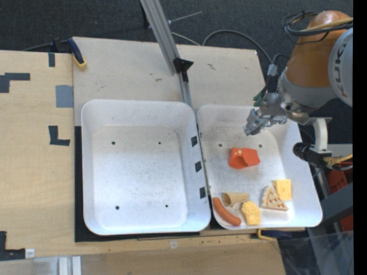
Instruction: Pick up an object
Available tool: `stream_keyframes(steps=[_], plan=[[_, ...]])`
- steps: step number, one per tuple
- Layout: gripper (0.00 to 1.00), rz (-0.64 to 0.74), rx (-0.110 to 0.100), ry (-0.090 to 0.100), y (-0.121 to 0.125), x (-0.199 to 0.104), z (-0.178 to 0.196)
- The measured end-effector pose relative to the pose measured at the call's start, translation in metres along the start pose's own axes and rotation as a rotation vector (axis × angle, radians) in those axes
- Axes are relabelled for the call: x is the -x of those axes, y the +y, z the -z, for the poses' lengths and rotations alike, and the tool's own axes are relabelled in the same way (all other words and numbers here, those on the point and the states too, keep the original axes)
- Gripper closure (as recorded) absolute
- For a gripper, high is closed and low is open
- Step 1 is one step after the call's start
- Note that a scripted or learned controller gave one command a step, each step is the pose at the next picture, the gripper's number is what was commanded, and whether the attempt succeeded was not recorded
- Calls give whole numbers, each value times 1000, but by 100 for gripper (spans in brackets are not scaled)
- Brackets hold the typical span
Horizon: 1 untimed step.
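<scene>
The gripper (253,128) hangs over the far part of the right bin (301,171), with nothing in it; how wide it is open, I cannot tell. The closest toy is the red cup (243,157), lying on its side in the middle of that bin, just near of the gripper. I think it is the best pick, as it sits alone. To do it well, the arm should come a little nearer, go straight down, and pinch across the cup. The sausage (226,211), cone (234,198), corn (250,212), pizza slice (274,200) and cheese (282,188) crowd the near edge, so they look harder. The left bin (94,171) can wait.
</scene>
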<state>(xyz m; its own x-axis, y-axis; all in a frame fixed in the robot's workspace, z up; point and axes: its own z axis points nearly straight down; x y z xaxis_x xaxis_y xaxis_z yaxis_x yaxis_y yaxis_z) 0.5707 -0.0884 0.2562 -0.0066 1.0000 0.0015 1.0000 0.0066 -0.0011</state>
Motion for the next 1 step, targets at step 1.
stream_keyframes(steps=[1], plan=[[100, 0, -2, 0, 1, -57, -17]])
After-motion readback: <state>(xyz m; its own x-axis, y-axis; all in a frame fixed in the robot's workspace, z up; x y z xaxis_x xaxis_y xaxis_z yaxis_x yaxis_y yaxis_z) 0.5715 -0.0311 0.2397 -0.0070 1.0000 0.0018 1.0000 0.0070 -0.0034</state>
